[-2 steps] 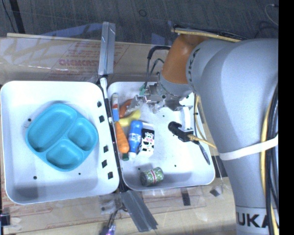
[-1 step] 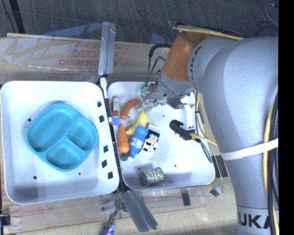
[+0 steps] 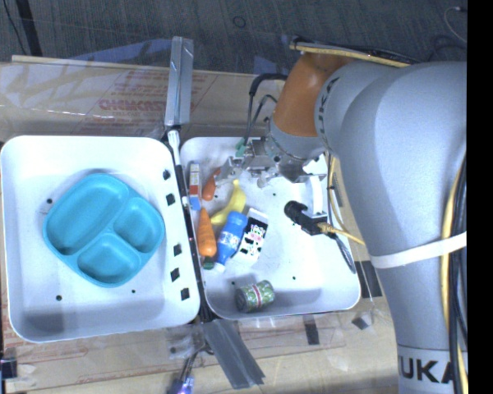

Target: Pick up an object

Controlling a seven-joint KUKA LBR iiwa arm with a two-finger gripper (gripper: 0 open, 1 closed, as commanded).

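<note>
The grey arm (image 3: 398, 171) is the largest thing we see, a smooth rounded shell reaching in from the right, cut off by the frame's edge, with its orange band (image 3: 300, 97) above the wrist. Next come the two shallow white bins, hard and glossy: the left bin (image 3: 16, 220) and the right bin (image 3: 316, 261), side by side. In the left bin lies a blue plate (image 3: 105, 228), rounded, moulded into three compartments.

The gripper (image 3: 245, 161) hangs over the far left part of the right bin. Its tip is a tangle of metal and wires, and we cannot tell whether it is spread or closed.

The objects lie in a cluster near the bin's left wall, toward the near side of the gripper. A blue bottle (image 3: 230, 235) leans between an orange carrot (image 3: 206, 235) and a black-and-white card (image 3: 254, 236). A yellow curved piece (image 3: 235, 202) sits just beside the gripper's tip. A greenish can (image 3: 255, 295) lies on its side, well apart at the near wall. A small orange piece (image 3: 209, 189), too small to name, is near the tip.
</note>
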